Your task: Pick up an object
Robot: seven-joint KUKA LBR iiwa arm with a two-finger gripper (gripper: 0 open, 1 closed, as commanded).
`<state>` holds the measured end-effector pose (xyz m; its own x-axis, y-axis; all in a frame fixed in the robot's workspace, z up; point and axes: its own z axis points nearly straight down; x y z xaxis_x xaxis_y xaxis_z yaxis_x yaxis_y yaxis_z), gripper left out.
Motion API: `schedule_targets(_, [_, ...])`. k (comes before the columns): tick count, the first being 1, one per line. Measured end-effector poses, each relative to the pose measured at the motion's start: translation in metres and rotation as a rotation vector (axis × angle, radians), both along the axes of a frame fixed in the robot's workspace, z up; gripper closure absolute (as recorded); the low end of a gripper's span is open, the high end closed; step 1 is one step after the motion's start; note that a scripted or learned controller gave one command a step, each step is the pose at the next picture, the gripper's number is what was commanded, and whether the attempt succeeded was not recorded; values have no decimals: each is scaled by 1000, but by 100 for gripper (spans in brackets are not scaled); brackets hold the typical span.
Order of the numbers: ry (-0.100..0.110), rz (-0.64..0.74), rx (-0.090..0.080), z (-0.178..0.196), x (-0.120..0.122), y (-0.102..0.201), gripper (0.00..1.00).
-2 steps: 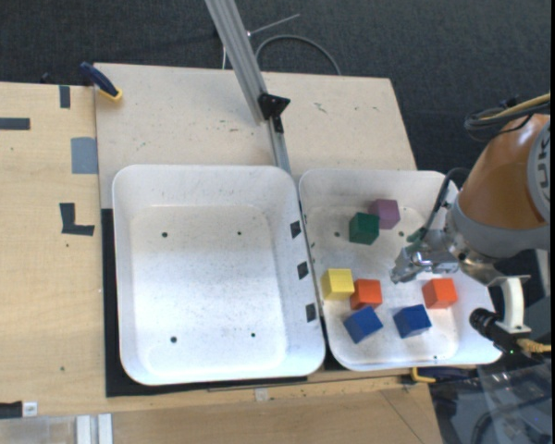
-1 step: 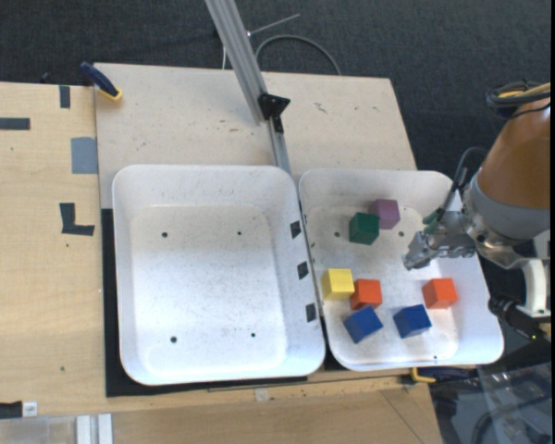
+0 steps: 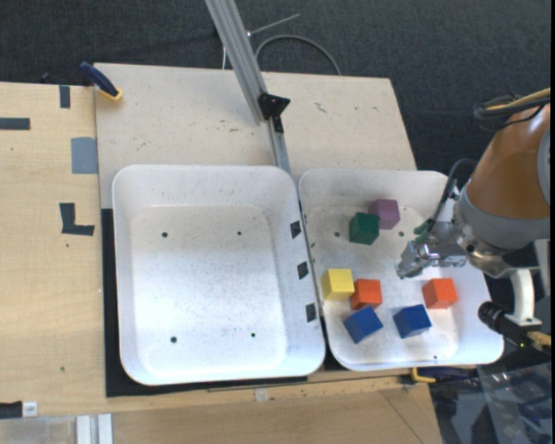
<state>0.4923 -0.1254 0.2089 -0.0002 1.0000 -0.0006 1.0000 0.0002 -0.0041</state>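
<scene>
Probably light, rigid, smooth-sided: orange cube (image 3: 439, 292) in the right bin (image 3: 462, 345), just beside the gripper (image 3: 413, 265). Best pinched across 2 opposite flat faces. Cannot tell whether fingers open or closed.

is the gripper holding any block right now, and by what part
Nothing is held. The gripper hangs over bare bin floor in the right bin, with no block between its fingers; the nearest, an orange block, lies apart.
</scene>
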Motion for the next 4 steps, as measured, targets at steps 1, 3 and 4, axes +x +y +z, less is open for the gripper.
schedule_targets(1, [-4,6,2,4,33,47,100])
schedule_targets(3, [-3,7,2,-8,75,139,100])
schedule_targets(4, [-3,6,2,-11,98,184,100])
